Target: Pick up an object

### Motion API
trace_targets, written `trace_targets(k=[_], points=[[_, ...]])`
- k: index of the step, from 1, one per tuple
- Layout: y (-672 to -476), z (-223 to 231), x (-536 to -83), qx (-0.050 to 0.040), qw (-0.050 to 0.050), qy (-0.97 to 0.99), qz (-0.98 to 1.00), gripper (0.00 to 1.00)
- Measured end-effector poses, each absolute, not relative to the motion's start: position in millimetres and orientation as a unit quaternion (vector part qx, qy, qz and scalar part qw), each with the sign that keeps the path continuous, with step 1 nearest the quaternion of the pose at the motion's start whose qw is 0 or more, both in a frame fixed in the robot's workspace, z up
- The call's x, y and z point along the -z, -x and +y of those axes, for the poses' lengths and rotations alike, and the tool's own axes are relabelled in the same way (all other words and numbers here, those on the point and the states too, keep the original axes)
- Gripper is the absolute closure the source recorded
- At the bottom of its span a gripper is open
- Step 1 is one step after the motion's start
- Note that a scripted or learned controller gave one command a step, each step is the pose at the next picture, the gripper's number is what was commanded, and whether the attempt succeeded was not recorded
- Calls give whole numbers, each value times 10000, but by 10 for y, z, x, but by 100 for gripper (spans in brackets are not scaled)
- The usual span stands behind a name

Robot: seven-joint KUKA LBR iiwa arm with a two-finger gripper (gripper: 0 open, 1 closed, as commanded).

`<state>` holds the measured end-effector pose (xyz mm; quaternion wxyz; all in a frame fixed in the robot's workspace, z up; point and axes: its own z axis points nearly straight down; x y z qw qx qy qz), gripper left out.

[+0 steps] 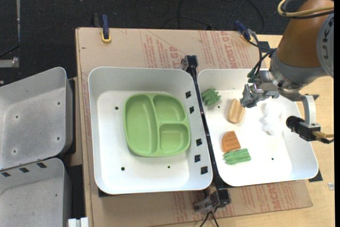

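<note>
Over right bin (297,167) nr back edge: gripper (251,97), open or shut can't tell, just above bread roll (236,111); cracker (230,141) & green pcs toward front, green tray (157,124) mid left bin (106,167).

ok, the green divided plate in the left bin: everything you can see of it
The green divided plate is pale lime green and looks like moulded plastic, a rounded rectangle with a raised rim. Ridges split it into three compartments: one long one on the view's left, two smaller ones on the right. All three look bare. It lies flat, right side up, slightly rotated, near the middle of the left bin, touching only the bin floor. The gripper is away over the right bin.
</note>
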<state>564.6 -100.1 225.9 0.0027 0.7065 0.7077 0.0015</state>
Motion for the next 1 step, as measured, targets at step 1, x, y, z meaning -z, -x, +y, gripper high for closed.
trace_targets(k=[1], points=[[-5654, -1004, -2406, -7, 13, -7064, 7078, 100]])
